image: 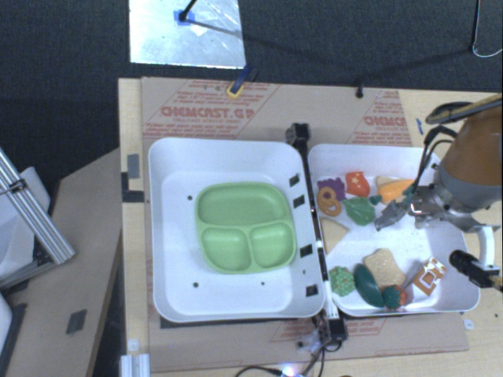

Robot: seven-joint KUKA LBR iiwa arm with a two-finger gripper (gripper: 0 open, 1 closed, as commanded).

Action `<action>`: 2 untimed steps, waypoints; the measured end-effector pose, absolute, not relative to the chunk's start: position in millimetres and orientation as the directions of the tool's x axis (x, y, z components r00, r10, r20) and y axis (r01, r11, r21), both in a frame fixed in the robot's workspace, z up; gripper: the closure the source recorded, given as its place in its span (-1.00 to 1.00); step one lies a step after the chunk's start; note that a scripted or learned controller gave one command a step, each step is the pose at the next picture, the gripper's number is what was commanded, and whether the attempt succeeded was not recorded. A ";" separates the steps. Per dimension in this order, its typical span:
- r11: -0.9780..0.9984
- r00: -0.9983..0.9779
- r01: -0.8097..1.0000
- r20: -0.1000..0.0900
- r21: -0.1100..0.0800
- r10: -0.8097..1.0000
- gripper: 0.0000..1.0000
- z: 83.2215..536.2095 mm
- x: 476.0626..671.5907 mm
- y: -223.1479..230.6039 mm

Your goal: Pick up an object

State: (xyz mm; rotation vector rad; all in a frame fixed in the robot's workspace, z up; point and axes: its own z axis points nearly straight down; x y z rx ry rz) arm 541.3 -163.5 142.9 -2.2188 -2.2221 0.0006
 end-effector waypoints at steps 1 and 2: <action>0.001 -0.001 1.000 0.001 -0.001 1.000 -1.00 91.2 541.5 -163.0; 0.002 -0.002 1.000 -0.001 0.003 1.000 1.00 104.0 542.5 -163.6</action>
